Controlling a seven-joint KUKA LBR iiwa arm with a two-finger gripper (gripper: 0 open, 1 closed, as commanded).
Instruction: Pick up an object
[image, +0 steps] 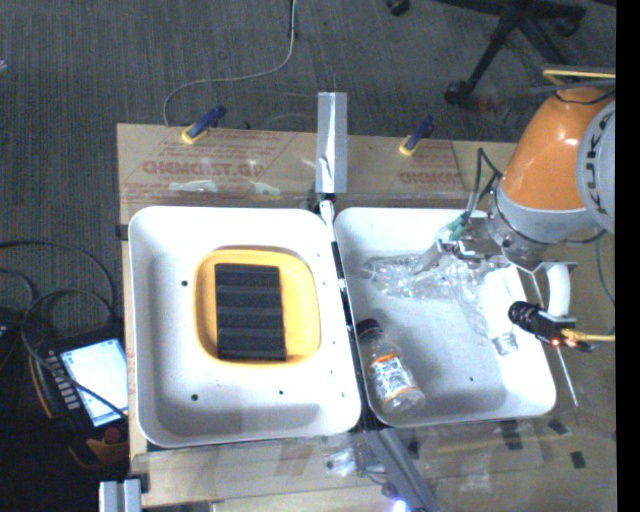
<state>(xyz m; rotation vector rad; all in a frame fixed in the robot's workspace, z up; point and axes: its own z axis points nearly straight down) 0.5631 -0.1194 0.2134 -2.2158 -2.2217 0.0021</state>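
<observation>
Beside the small bottle (388, 372), crinkly clear plastic (420, 277) could slip from the gripper (470, 245), whose opening cannot be told.

1. dark grey carpet floor (120, 60) surrounds the bench.
2. a thin pale cable (262, 68) loops across it at the top.
3. black chair legs (510, 40) stand top right.
4. a lit tablet (92, 378) lies at the left.
</observation>
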